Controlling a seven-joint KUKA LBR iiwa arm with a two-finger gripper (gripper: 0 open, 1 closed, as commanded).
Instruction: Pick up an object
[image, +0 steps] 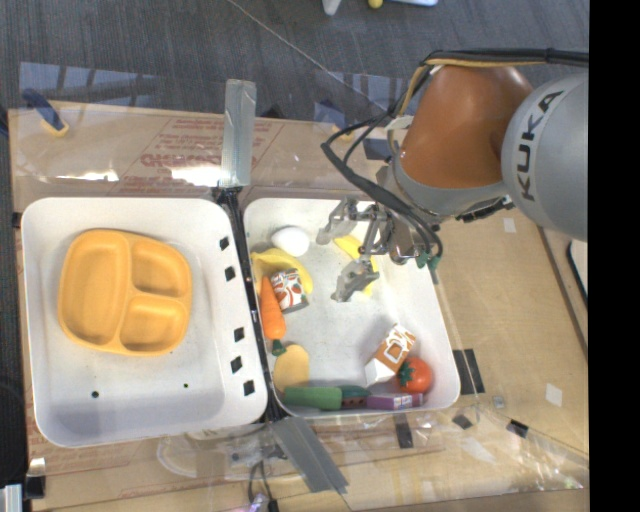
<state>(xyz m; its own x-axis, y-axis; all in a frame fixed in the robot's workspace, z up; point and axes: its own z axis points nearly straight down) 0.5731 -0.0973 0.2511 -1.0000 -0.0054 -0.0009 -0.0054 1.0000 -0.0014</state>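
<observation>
Two white bins (130, 420) sit on a tan cardboard-coloured surface (500, 330) sealed under clear glossy plastic and strips of grey tape (238, 130). A yellow-orange divided tray (122, 292) fills the left bin. The right bin holds a white egg (291, 241), an orange carrot (271, 310), a red tomato (416, 376), a green cucumber-like vegetable (312, 397), a pale yellow rounded piece (291, 367), a purple stick (392, 401), and two small white cartons (392, 352) printed with orange-red markings. The grey arm (550, 150) bears black lettering and an orange band (455, 125); its gripper (355, 255) is metallic grey, over a yellow scrap (349, 246).
</observation>
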